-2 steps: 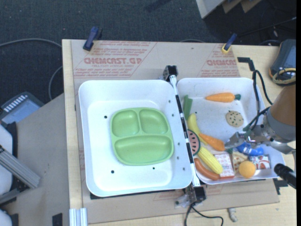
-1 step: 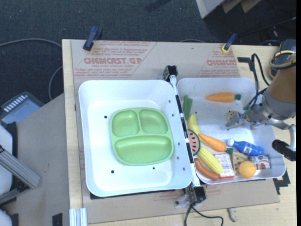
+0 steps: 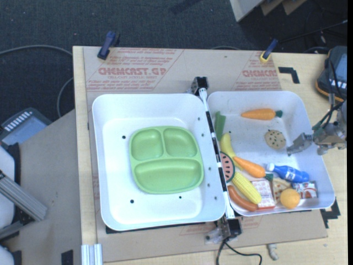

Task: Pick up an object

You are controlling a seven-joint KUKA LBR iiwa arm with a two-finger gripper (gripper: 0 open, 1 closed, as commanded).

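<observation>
- The gripper (image 3: 302,143) sits low over the right shallow white bin (image 3: 292,101), at its right side, on the grey arm reaching in from the right; how far it is parted cannot be told at this size, and nothing is seen between its tips.
- No object is lifted yet: the toy food lies on the bin floor, most of it crowded along the near and left sides.
- The closest candidate is the round brown speckled cookie (image 3: 274,139), just left of the gripper. It lies flat, so a closing grip may well slide over it or push it away.
- The blue plastic bottle with a white cap (image 3: 289,173) lies on its side near the gripper; being round, it could roll out of a pinch.
- The yellow corn cob (image 3: 246,187), the orange carrot (image 3: 249,167) and the small orange ball (image 3: 289,199) touch their neighbours, so a descent there risks catching two things or jamming.
- The second orange carrot with a green tip (image 3: 260,114) lies alone at the far side, an easier target.
- The green divided plastic plate (image 3: 166,159) in the left white bin (image 3: 110,120) is well apart and not at risk.
</observation>
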